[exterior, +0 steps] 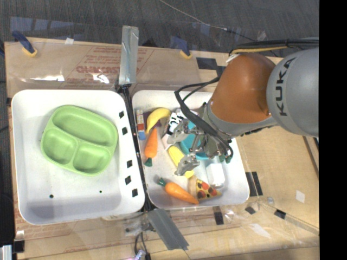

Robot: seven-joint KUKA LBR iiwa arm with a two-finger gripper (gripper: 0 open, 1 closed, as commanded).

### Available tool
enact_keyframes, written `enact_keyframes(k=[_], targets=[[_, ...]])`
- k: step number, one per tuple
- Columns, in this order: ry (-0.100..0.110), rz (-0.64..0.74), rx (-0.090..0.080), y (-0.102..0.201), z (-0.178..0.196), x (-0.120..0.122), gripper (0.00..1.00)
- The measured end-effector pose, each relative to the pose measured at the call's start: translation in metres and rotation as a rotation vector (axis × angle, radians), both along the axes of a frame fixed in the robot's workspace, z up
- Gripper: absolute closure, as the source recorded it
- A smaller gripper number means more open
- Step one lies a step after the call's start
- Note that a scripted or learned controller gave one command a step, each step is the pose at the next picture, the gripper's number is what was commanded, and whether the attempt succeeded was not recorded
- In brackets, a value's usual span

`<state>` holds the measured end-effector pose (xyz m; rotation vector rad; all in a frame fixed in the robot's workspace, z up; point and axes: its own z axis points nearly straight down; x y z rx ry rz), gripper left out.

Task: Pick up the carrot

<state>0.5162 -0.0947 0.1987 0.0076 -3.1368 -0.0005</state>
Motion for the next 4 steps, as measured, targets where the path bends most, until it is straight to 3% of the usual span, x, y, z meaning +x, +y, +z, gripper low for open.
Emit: enact_keyframes(k=[1, 2, 3, 4], targets=[[0.008, 0.022, 0.003, 0.005, -0.092, -0.038, 0.00], [0.005, 0.030, 0.003, 0.006, -0.082, -0.035, 1.00], [-0.008, -0.070, 0.001, 0.069, 0.000, -0.023, 1.00], [-0.008, 0.192, -0.001, 0.025, 0.072, 0.013, 1.00]])
